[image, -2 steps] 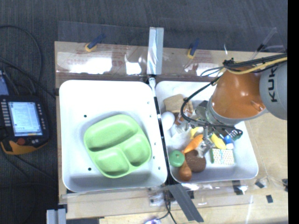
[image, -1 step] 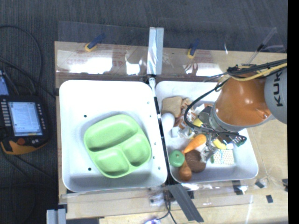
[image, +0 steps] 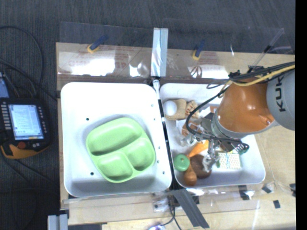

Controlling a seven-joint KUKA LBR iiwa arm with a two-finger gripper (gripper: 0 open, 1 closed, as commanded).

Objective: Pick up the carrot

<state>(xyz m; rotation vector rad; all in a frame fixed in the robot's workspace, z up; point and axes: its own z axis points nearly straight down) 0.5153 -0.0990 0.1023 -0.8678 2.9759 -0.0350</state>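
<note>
My arm reached in over the right bin point(image: 254, 176), wrist bent down. My gripper point(image: 209, 153) hung just beside the carrot point(image: 196, 149), which lay mid-bin near the green ball point(image: 181, 163). Its state: cannot tell.

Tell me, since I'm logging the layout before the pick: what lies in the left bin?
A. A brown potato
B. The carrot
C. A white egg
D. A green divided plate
D. The green divided plate lies alone on the floor of the left bin, while the carrot sits in the right bin under the gripper.
</note>
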